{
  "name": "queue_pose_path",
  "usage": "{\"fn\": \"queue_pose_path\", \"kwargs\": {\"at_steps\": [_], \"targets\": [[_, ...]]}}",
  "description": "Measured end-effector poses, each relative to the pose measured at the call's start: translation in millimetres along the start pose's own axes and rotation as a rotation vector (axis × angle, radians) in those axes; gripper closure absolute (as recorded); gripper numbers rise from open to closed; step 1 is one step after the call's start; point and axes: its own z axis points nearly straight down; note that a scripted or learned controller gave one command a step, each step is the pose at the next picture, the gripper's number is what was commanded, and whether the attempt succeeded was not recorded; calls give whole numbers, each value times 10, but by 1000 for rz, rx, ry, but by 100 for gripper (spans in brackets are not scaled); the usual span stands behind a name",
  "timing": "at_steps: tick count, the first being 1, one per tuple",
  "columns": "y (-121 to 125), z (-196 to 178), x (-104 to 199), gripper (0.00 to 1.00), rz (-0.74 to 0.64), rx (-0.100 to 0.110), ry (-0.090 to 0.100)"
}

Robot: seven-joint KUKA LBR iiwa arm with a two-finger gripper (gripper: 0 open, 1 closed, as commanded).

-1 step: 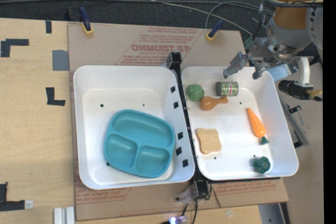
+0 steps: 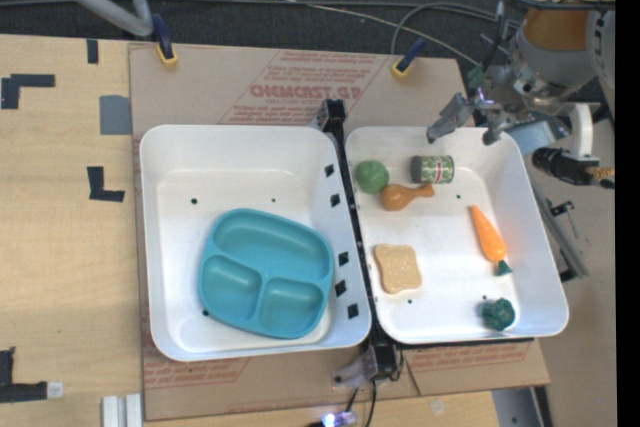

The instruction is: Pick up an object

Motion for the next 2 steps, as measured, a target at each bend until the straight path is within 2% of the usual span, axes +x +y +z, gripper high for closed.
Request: {"fn": "queue_pose_path", "kwargs": {"at_steps": [1,2], "targets": [[67,597,56,0,-1,5,0],[11,1243,76,0,0,7,0]]}}
